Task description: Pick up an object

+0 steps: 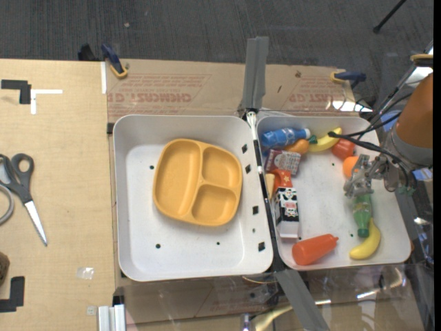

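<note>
Gripper (358, 179) over green bottle (362, 212) in right bin (394, 254) (jaws' state cannot be told); best lowered squarely, clear of banana (366, 245)

Landmark: left bin (131, 205), white, shallow. Yellow three-compartment plate (198, 182) lying inside it. Scissors (26, 195) well left of bin, on bare wood tabletop (55, 136), grey handles, blades pointing toward camera. Black tape marks (17, 90) far left, above scissors. Blue clamp (114, 61) just above bin's upper-left corner, on cardboard sheet (172, 95)
</note>
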You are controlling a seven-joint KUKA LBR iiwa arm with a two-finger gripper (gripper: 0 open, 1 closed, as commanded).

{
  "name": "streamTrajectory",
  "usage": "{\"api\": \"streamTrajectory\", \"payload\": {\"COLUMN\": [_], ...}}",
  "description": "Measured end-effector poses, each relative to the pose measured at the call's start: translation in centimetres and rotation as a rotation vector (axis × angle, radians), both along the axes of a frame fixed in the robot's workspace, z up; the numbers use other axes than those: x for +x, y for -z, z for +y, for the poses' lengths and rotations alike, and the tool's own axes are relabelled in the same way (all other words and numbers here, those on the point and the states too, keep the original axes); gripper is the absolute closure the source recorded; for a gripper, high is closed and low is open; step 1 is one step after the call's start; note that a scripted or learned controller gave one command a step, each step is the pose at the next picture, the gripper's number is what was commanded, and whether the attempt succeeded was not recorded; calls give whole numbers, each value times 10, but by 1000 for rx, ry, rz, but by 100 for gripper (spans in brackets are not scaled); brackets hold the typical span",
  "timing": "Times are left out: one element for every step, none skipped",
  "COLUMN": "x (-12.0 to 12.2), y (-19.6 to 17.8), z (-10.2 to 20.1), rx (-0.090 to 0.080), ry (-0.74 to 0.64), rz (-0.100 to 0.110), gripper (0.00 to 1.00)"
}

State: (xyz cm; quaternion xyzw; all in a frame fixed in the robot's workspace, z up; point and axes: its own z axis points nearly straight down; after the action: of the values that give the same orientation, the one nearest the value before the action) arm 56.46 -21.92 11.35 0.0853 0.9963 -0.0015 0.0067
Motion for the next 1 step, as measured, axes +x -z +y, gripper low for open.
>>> {"api": "streamTrajectory", "payload": {"x": [0], "y": [0], "z": [0], "rx": [0], "ry": [0], "rz": [0], "gripper": [0]}}
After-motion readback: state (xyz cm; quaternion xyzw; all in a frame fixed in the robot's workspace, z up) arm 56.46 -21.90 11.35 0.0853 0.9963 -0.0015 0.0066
